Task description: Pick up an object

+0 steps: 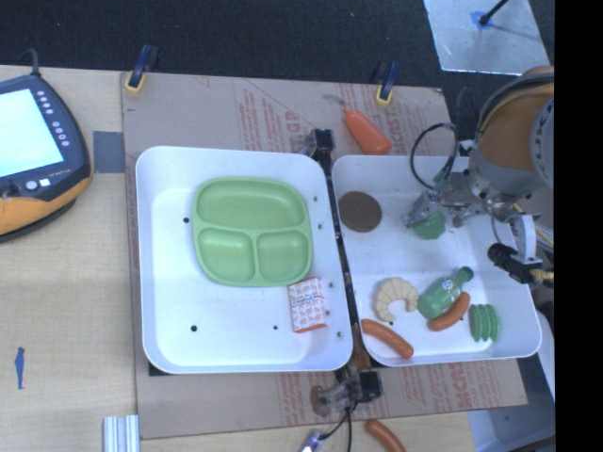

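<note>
Robot arm reaches into the right bin (499, 347) of toy food.
Its gripper (429, 217) sits over a small green object (431, 225); the view cannot settle whether it grips.

Red print on the cardboard sheet (283, 111) is too blurred to read.

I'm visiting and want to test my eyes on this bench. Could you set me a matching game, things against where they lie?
Things:
1. green divided plate
2. brown disc
3. orange carrot
4. croissant

Places:
A. on the cardboard behind the bins
B. left bin
C. right bin, far left corner
D. right bin, near the green bottle

Pairs: 1-B, 2-C, 3-A, 4-D
</note>
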Robot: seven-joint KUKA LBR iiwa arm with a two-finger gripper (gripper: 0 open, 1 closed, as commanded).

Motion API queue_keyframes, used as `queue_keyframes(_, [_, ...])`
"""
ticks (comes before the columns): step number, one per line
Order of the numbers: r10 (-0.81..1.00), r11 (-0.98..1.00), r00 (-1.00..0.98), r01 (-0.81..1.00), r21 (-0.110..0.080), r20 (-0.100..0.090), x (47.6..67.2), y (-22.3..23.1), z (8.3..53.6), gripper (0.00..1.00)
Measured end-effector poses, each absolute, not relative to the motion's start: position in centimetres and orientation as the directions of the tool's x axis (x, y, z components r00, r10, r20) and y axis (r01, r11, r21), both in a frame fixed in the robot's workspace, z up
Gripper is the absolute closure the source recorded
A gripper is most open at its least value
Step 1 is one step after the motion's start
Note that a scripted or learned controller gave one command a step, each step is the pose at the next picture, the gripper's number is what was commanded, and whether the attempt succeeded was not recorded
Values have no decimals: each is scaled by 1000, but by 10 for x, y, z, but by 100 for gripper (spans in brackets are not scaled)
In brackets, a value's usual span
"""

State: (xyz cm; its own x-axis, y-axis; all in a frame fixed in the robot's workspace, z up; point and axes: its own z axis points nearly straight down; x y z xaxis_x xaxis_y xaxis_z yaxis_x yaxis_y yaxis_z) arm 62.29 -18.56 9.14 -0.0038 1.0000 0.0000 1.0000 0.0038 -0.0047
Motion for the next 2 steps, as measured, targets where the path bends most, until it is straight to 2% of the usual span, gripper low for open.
queue_keyframes(1, [1000,6,-6,1000,-6,-1,623,-187,102,100])
queue_keyframes(2, [1000,5,-5,1000,0,0,657,-121,225,100])
